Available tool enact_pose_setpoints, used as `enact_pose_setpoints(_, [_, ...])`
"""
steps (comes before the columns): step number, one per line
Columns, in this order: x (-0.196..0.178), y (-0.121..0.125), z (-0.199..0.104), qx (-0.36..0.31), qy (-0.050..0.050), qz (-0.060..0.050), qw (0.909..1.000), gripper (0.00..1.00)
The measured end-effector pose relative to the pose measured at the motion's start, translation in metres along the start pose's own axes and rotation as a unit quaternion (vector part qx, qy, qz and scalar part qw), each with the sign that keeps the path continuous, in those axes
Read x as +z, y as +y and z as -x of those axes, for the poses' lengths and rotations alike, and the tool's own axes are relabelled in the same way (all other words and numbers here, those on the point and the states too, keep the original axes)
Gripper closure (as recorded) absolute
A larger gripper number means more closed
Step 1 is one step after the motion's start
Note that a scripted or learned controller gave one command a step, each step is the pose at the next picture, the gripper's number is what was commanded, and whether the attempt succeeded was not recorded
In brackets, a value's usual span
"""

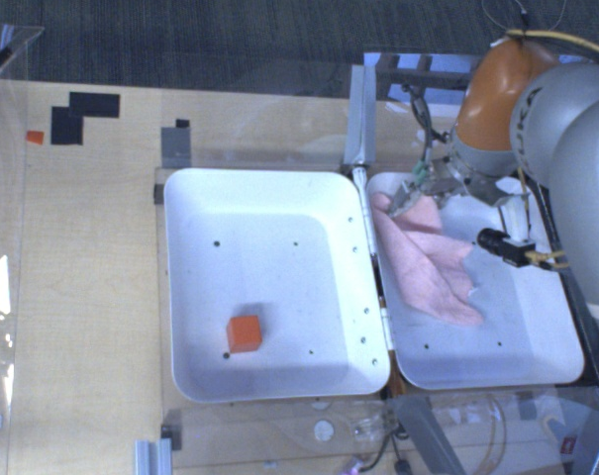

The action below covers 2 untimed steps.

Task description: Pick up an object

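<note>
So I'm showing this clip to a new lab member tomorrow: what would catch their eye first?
Probably the big grey arm with its orange band, reaching in from the right over the right bin. Its gripper sits at the upper end of a crumpled pink cloth lying in that bin's left half. Next, the small orange block alone in the lower left of the left bin.
</note>
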<state>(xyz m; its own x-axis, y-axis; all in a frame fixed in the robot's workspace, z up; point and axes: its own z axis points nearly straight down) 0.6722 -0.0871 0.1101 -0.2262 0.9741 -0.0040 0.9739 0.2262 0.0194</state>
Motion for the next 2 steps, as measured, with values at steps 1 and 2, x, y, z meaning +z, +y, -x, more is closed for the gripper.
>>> enact_pose_setpoints(1, [0.016, -0.002, 0.004, -0.039, 0.002, -0.01, 0.9992, 0.0])
enact_pose_setpoints(2, [-0.076, -0.013, -0.025, -0.122, 0.001, -0.005, 0.9925, 0.0])
